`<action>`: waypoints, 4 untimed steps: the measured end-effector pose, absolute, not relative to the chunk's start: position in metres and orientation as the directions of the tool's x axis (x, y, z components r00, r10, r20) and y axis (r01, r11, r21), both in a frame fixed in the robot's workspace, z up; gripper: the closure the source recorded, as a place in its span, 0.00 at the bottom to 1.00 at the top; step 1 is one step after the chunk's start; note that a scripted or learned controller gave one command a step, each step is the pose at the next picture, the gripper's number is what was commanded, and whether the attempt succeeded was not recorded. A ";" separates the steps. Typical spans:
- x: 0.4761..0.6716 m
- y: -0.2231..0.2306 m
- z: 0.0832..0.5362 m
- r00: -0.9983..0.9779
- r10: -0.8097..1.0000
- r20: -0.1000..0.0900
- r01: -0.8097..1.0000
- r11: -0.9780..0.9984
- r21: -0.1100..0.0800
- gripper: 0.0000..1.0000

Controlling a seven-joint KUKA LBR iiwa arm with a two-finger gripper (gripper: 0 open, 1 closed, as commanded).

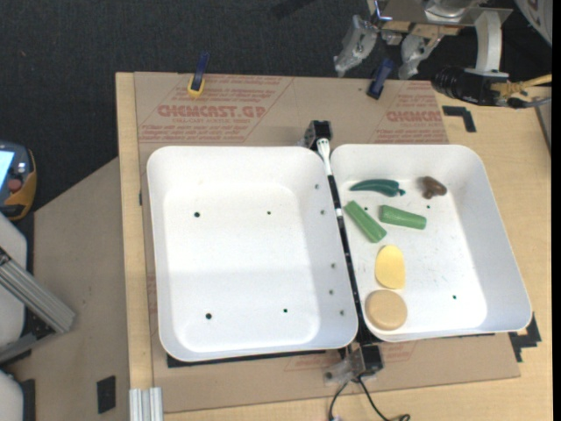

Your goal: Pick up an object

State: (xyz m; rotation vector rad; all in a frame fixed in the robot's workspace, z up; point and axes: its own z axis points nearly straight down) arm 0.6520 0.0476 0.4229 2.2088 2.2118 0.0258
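My gripper [382, 53] hangs high at the top of the view, above the bench's far edge and well back from the right bin [491, 226]. Its two fingers are spread apart with nothing between them. In the right bin lie a dark green pepper [377, 185], a small brown lump [431, 186], two light green pieces [364, 220] [402, 217], a yellow oval piece [391, 267] and a tan round disc [387, 310].
The left bin [175, 261] sits beside the right one, joined by a black clip [317, 134] at the far edge. A yellow and blue clamp [198, 77] and a blue clamp [379, 79] hold the cardboard base. Cables lie at the far right.
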 end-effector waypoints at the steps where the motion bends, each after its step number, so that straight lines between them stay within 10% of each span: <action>1: 0.664 0.138 0.485 -0.009 1.000 0.004 1.000 0.009 0.011 0.00; 2: 0.665 0.213 0.391 -0.007 1.000 0.000 1.000 0.007 -0.010 0.00; 3: 0.666 0.209 0.409 -0.003 1.000 0.001 1.000 0.003 0.003 1.00; 4: 0.666 0.225 0.398 -0.002 1.000 -0.001 1.000 0.002 -0.002 1.00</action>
